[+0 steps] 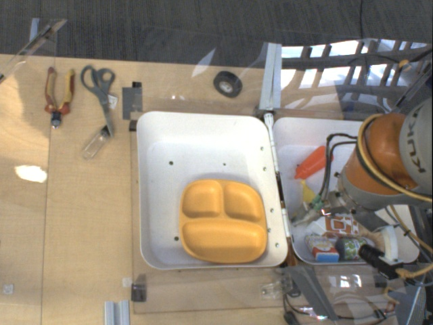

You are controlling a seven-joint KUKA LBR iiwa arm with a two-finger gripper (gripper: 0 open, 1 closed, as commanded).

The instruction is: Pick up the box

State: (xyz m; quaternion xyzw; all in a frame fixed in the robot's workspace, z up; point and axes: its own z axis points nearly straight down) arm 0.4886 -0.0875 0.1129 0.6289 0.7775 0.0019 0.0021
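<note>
Yellow plastic catches us first in the camera view: a three-compartment tray (222, 221) lies in the lower half of the left white bin (155, 181), and it is no part of our job. On the pale wooden surface (67, 235) to the left rest red-handled pliers (56, 95) and grey scissors (101, 90), with a roll of black tape (228, 83) just above the bin.

The work is in the right bin (291, 137). The grey arm with its orange band (385, 151) hangs over the bin's middle and hides much of the clutter. The gripper (325, 205) sits low among the items, but cables and the wrist cover it, so we cannot tell how it is set, nor whether anything is in it. An orange carrot-like piece (311, 162) lies at the upper left of the bin. The box (340, 225), a small patterned carton in white and brown, lies flat near the bin's lower middle, just beside the gripper, with a blue-and-red packet (326, 254) and a dark green can (350, 248) close below it.

We judge the grasp is not yet secured. To do it well, we should centre over the box, align with its narrow sides, descend straight to avoid the can and packet, close firmly, and lift vertically.
</note>
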